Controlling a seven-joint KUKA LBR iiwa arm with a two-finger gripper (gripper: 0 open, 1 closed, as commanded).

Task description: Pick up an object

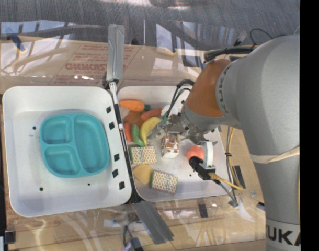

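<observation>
End effector, finger state unclear, hovers directly over small carton in right bin.

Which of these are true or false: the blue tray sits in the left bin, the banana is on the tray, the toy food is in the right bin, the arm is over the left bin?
1. The blue tray sits in the left bin. True.
2. The banana lies on the tray. False: it lies in the right bin, beside a carrot.
3. The toy food is in the right bin. True.
4. The arm is over the left bin. False: it reaches over the right bin, its gripper low among the items.
</observation>
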